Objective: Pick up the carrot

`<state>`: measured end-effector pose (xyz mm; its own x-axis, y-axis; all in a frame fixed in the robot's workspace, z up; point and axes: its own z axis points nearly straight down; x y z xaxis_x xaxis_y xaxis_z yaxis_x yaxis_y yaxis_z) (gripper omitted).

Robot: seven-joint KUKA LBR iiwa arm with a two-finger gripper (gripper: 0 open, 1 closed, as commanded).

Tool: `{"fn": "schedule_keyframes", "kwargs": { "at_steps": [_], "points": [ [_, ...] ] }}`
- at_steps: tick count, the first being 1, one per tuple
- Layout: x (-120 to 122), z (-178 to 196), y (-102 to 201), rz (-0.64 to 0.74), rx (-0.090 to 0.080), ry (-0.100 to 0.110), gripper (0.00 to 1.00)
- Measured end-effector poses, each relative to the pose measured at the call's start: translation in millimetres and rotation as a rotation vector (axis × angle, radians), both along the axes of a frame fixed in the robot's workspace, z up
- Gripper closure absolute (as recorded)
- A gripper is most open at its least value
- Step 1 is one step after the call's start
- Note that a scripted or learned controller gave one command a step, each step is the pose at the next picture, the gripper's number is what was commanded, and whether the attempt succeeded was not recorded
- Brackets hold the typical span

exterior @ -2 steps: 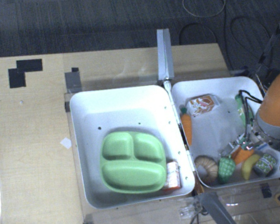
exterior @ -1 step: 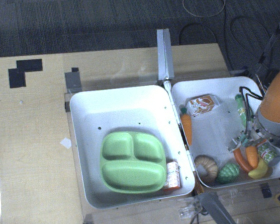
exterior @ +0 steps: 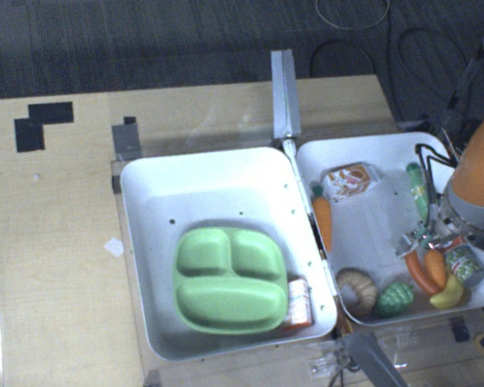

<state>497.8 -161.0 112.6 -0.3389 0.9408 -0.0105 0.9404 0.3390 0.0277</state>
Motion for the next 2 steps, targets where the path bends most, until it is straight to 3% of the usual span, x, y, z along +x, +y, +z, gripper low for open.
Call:
{"fn": "schedule_keyframes", "kwargs": {
  "at_steps": [1,2],
  "points": [
    [3,11,1,0.0,-0.001,-0.007,1.0],
    [-9,116,48,0.066,-0.002,0.021,1.0]
  ]
}}
